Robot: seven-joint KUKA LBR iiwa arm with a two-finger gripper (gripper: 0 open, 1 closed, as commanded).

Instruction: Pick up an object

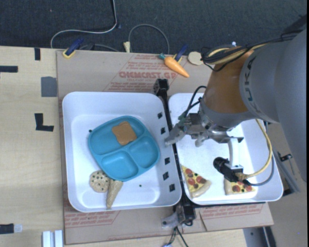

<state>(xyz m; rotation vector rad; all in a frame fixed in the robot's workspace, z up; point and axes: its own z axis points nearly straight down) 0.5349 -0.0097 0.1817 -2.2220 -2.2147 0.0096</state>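
Gripper [191, 133] is held over the right bin's [253, 153] left side; its state cannot be told. Approach step is judged; descent onto the near pizza slice [195, 181] is called for.

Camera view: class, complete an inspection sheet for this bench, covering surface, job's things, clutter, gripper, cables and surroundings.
Surface: wooden bench; cardboard sheet under left bin and right bin.
Job's things: left bin holds blue divided plate with toast slice in one compartment, chocolate-chip cookie and waffle cone beside it; right bin holds pizza slice and second pizza slice.
Clutter: toy carrot on the cardboard, outside the bins.
Gripper: gripper above the right bin, near its left wall.
Cables: white cable looping behind the bench.
Surroundings: dark carpet.
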